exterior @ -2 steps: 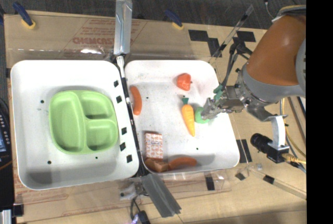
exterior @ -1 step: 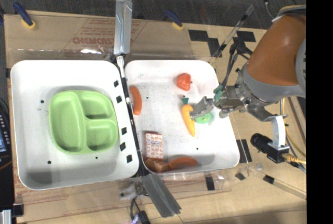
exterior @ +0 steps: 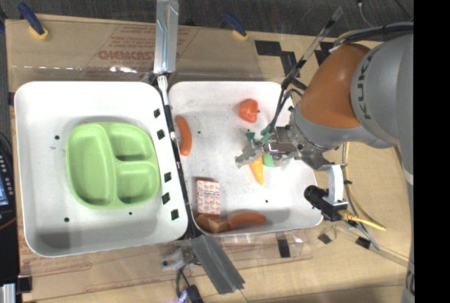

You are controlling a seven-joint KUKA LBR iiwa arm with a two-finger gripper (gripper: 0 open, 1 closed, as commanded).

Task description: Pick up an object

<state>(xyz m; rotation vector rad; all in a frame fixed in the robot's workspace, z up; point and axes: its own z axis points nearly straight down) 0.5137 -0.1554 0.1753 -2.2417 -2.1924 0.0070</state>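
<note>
The small orange carrot-shaped toy (exterior: 258,171) lies near the middle of the right white bin (exterior: 211,94), just under the metal two-finger gripper (exterior: 250,155). We cannot tell how that tool is set. We judge the grasp step is under way; next comes a firm close and straight lift.

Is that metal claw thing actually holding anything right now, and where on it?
It cannot be told. The tool sits right over a small carrot in the right bin, but no hold shows.
</note>
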